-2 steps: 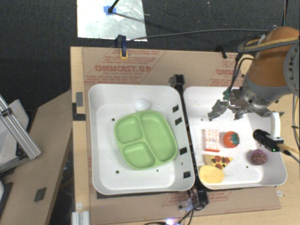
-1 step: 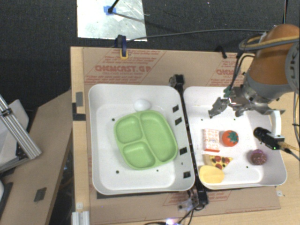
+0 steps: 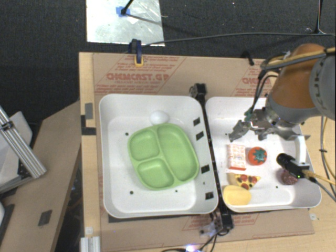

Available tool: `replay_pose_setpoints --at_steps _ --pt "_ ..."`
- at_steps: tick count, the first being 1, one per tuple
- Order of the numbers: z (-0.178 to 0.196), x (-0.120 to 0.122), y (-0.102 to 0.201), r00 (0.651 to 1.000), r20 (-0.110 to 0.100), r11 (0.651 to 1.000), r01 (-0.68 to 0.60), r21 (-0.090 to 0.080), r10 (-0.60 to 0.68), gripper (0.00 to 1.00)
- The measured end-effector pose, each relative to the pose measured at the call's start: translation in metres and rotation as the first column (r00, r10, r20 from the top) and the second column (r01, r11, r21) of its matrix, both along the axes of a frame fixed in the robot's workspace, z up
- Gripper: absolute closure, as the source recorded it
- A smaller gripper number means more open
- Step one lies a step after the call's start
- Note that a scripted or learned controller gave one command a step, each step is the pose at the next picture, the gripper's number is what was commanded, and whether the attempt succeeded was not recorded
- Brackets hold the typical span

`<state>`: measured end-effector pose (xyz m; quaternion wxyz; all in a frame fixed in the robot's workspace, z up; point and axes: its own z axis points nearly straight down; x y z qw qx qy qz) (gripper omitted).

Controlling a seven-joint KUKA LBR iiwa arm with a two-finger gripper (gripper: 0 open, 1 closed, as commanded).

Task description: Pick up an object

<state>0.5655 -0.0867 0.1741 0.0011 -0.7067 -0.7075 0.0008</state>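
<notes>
Pincer [image 3: 247, 129]: spread open, grasping nothing, above right bin [image 3: 220, 112]
Beneath: striped box [image 3: 236, 156], tomato [image 3: 256, 155], pizza slice [image 3: 245, 180]
Left bin [image 3: 113, 140]: green divided plate [image 3: 162, 156]

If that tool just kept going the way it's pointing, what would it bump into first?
Probably bare floor of the right bin, left of the red-and-white packet; the tool points down-left. Depth is unclear.
</notes>
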Motion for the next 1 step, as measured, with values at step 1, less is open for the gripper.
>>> replay_pose_setpoints --at_steps 1 --pt "-0.0602 0.0032 -0.0056 1.000 0.001 1.000 0.000 0.000 0.000 0.00"
